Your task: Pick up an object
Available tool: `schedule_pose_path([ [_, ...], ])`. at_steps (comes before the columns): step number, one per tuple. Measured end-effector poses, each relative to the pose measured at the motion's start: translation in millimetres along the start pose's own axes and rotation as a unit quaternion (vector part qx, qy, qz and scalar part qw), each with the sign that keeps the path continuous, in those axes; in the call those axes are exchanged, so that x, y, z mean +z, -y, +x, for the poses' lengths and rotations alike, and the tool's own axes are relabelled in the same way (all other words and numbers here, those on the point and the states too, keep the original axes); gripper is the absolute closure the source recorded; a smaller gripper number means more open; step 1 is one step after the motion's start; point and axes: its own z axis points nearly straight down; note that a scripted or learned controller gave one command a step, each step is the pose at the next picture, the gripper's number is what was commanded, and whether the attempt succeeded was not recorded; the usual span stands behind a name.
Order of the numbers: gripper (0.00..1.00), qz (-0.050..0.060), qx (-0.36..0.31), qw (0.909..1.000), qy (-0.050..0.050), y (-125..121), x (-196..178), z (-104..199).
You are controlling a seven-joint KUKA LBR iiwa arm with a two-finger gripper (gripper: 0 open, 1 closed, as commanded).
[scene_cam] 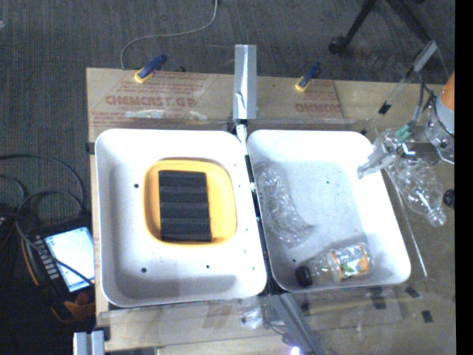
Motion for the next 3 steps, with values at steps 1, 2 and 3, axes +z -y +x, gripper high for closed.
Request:
schedule_pose_path([
  [1, 0.0, 0.0, -0.002, 1.0, 0.0, 49, 63, -16],
  [2, 0.0, -0.001, -0.08, 0.9968, 0.001, 64, 67, -8],
  [3, 0.0, 0.0, -0.188, 0.9823, 0.0, 65, 127, -8],
])
